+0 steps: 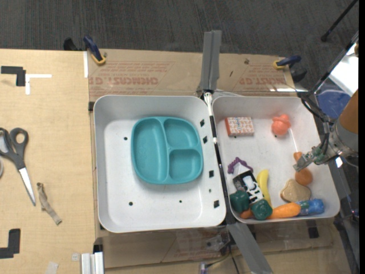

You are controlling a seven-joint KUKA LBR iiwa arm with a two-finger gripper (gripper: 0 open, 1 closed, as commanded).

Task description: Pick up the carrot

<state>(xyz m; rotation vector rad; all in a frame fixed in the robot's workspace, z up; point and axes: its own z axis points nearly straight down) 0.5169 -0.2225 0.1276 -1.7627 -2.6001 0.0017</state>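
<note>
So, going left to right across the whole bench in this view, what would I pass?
Scissors → teal divided plate in the left bin → purple toy → yellow banana → carrot → tool.

teal plate [167,150] in left bin [108,170] | scissors [19,158] on bench [45,124]

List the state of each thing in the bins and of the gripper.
carrot: lying flat, right bin's near edge, ungrasped
gripper: low over right bin, away from carrot
teal plate: upright in left bin
banana: lying in right bin
small box: lying flat
</note>
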